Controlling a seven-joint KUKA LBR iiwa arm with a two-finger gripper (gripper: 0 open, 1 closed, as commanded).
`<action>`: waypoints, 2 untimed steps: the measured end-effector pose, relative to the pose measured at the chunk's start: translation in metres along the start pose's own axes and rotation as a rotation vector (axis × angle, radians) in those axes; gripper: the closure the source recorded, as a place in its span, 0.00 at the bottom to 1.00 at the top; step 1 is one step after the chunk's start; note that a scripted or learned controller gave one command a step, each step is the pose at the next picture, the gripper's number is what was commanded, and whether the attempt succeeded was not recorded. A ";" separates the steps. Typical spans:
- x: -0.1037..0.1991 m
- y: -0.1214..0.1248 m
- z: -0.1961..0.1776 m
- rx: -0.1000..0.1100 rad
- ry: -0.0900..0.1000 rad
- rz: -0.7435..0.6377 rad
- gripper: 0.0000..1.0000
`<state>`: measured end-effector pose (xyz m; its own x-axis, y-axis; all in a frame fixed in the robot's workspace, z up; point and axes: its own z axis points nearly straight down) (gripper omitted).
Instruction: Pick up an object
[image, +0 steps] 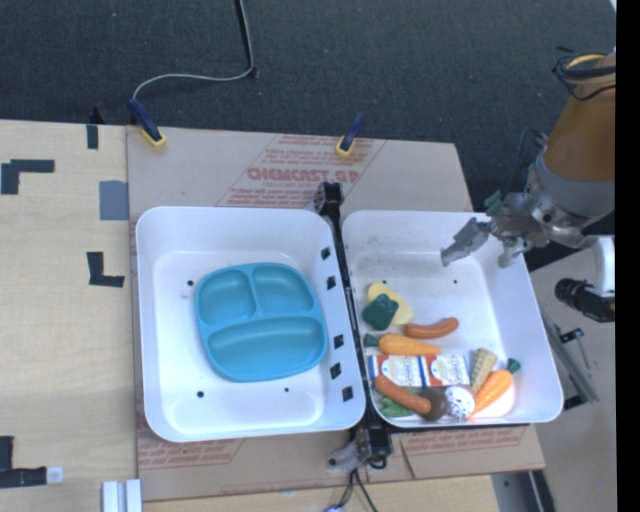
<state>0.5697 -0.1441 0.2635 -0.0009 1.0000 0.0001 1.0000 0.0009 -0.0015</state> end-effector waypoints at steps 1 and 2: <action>-0.033 -0.050 0.105 0.002 0.001 0.001 0.00; 0.041 -0.024 0.177 -0.007 0.000 -0.001 0.00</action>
